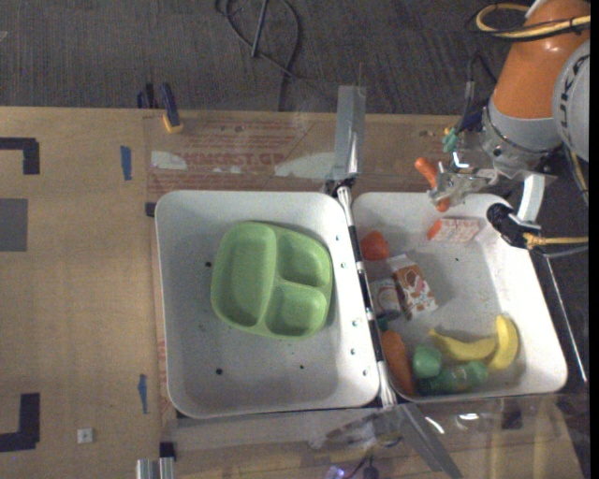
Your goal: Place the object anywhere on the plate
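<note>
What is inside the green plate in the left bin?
The green plate shows three bare compartments with nothing lying in them. The bin floor under the plate is covered and cannot be seen.

Green plate (272,280) lies in left bin (187,365); claw (447,198) hangs over right bin (538,318).

You are looking at a robotics lab: a plywood bench (84,281) is carrying blue tape marks (125,161) at upper left, two white bins (187,374) are sitting mid-frame, and cables (271,28) are trailing over grey carpet up top

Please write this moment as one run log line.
gripper: above right bin far edge | plate: left bin, no object on it | banana: right bin
</note>
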Motion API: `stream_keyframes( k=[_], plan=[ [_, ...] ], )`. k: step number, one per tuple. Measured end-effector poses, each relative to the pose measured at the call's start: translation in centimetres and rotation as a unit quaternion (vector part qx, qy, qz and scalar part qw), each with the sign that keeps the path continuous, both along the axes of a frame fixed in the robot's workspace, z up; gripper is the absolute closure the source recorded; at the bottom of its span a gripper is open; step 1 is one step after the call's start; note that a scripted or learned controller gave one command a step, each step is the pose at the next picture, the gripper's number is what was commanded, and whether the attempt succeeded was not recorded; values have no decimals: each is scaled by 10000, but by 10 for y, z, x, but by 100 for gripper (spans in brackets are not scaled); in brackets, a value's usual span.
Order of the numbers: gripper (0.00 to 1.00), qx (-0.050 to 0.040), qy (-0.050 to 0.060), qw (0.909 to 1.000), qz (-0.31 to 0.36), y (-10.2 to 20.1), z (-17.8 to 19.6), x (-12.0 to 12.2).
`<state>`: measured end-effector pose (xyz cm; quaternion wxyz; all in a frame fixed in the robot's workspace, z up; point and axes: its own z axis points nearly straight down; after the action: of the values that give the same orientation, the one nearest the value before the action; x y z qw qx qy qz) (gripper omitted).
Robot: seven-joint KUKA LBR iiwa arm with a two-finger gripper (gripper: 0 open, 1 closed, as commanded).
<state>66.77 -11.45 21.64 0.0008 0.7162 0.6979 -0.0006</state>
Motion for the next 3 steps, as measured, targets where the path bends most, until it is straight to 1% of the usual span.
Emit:
stream_keyframes(
  k=[1,2,3],
  plan=[
    [100,-9,-28,9913,1313,-33,44,0],
    [100,8,-4,9527,3039,40,-30,0],
    [100,-3,-28,9419,3360,109,-7,0]
  ],
)
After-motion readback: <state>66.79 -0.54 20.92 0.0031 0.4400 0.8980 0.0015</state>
